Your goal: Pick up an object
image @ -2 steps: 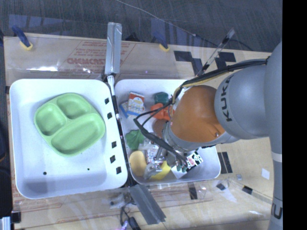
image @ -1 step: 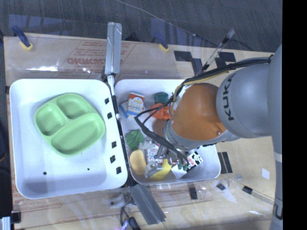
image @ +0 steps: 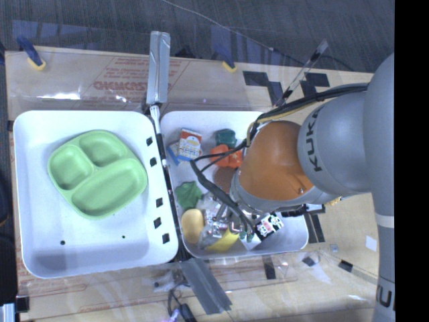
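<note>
Clutter fills the right bin (image: pixel 295 241) under me: a yellow fruit (image: pixel 192 224) at the near left, a banana (image: pixel 225 241) along the near wall, a green scrap (image: pixel 188 194) above the fruit, a small carton (image: pixel 190 143) and a teal piece (image: pixel 226 137) toward the far side, something orange (image: pixel 226 156) half behind my wrist, and a black-and-white box (image: pixel 270 225) at the near right. The left bin (image: pixel 27 180) holds a green tray (image: pixel 98 172), well apart from me.

My gripper (image: pixel 223 224) is low in the near part of the right bin, just above the banana and just beside the yellow fruit. Metal, cable and glare tangle together at the tips, so I cannot tell how my fingers stand, or whether anything sits between them.

What matters for the next move, as I judge it: the banana lies right beneath me, toward the near wall, with its long axis running left to right along that wall. To take it I would want to close across its narrow width. The fruit lies to my left, touching or nearly touching the banana, and could get nudged. The wall leaves little room on the near side
</note>
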`<state>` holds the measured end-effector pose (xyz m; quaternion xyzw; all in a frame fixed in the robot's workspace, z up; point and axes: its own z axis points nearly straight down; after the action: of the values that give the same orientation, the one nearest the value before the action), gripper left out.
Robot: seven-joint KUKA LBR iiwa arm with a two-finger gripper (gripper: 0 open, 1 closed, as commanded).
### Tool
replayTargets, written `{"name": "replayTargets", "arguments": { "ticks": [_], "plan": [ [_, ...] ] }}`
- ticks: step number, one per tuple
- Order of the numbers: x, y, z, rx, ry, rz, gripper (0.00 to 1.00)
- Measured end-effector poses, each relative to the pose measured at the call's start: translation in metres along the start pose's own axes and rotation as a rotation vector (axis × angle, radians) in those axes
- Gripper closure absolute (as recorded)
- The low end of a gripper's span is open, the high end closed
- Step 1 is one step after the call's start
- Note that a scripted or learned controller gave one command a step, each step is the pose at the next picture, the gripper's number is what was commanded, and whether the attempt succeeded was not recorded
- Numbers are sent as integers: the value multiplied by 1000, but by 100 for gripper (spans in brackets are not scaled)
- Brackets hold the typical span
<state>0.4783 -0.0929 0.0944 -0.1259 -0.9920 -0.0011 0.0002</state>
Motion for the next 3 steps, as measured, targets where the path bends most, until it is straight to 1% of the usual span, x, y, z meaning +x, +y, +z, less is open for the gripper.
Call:
{"name": "replayTargets", "arguments": {
  "ticks": [1, 2, 3],
  "plan": [
    [0, -1, 0, -1, -2, 156, 100],
    [-29, -19, -52, 3, 1, 353, 100],
    [-76, 22, -51, 4, 3, 712, 100]
  ]
}}
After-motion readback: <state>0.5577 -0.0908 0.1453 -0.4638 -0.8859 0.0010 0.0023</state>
